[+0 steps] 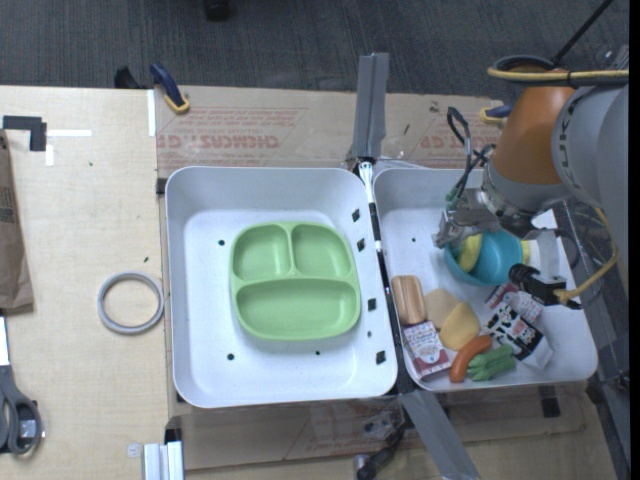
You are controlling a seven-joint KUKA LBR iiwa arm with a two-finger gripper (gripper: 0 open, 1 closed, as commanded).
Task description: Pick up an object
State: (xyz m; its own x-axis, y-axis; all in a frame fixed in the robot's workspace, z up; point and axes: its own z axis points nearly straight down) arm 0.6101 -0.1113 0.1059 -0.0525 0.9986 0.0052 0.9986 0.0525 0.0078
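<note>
My gripper (pixel 453 228) hangs low in the upper part of the right bin (pixel 410 203), below the arm's orange band. It sits at the left edge of a teal round toy (pixel 492 256) with a yellow patch, touching it or just above it. Further toward the bin's front lie a tan bread-like piece (pixel 408 298), a yellow wedge (pixel 458 322), a red and white packet (pixel 423 347), an orange carrot (pixel 470 357), a green vegetable (pixel 493 365) and a black and white carton (pixel 519 325).
The left bin (pixel 190 268) holds a green divided plate (pixel 295 280). A grey ring (pixel 131 301) lies on the bench to the left, with scissors (pixel 18 420) at the lower left corner. A metal divider post (pixel 371 108) rises between the bins at the back.
</note>
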